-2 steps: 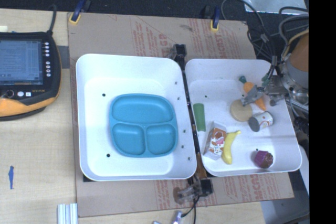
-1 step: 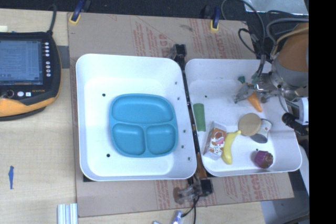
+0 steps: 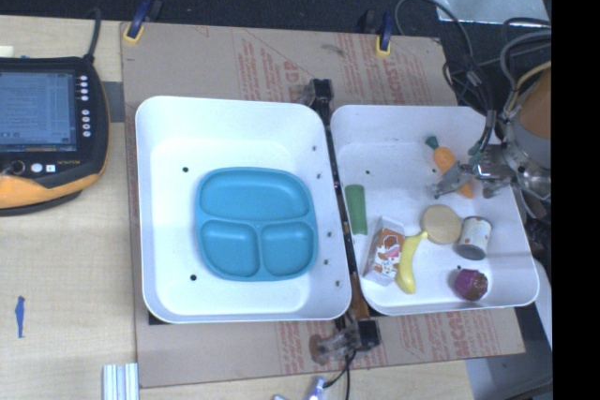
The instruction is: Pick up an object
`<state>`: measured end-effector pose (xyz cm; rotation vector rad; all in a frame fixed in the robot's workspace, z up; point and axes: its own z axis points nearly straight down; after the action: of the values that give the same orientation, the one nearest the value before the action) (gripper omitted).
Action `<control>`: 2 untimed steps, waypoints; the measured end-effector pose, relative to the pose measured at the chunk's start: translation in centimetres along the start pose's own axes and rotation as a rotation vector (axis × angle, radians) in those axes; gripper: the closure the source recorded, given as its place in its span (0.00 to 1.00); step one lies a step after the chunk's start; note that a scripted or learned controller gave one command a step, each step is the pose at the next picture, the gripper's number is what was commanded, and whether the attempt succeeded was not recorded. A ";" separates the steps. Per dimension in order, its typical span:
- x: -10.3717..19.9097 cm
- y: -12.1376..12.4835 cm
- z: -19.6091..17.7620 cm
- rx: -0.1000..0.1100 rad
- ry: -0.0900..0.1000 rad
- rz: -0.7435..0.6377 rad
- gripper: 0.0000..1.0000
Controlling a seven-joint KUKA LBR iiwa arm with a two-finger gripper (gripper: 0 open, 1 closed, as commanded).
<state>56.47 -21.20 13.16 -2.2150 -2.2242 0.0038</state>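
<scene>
Orange carrot (image 3: pixel 442 155) in right bin (image 3: pixel 394 131), pincer (image 3: pixel 459 181) just beside it, spread open, gripping nothing, banana (image 3: pixel 410 264) nearer camera.

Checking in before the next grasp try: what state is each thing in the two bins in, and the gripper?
Gripper: low over the right bin, at the carrot, nothing seen between its fingers.
Carrot: lying in the right bin.
Blue divided tray: flat in the left bin.
Green stick: lying flat.
Carton: lying on its side.
Banana: lying beside the carton.
Round disc: lying flat.
Can: tipped over.
Purple fruit: resting near the corner.
</scene>
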 end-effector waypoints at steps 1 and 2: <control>0.0 8.1 4.0 -0.001 0.001 0.000 0.00; 0.9 -4.7 2.6 0.001 -0.001 -0.001 0.00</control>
<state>51.73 -20.37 10.53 -2.2137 -2.2256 0.0057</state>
